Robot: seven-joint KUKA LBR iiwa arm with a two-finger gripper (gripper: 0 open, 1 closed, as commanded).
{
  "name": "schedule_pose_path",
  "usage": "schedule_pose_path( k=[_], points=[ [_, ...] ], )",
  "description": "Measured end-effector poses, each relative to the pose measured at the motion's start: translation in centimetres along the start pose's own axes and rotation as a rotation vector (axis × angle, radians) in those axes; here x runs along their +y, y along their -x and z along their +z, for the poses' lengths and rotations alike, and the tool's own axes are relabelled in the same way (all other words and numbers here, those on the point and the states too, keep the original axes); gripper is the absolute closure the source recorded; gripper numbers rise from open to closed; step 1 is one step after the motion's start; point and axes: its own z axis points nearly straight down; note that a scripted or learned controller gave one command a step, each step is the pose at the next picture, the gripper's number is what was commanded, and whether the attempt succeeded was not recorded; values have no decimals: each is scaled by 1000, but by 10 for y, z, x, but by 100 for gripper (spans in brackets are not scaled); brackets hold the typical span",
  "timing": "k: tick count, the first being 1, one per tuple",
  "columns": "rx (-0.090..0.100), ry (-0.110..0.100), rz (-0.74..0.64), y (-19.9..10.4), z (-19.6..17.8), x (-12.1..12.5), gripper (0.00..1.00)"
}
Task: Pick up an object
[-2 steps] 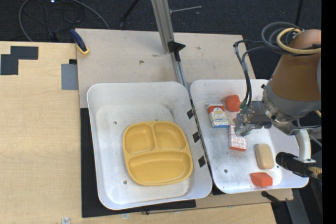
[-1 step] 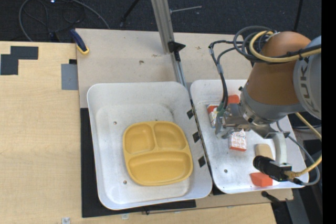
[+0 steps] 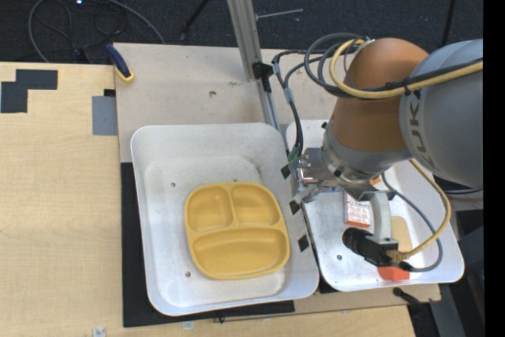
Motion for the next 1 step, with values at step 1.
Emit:
schedule_pose_path(
  k=[1],
  points=[
    [0, -1, -1, -61, 3, 9, 100]
  ],
)
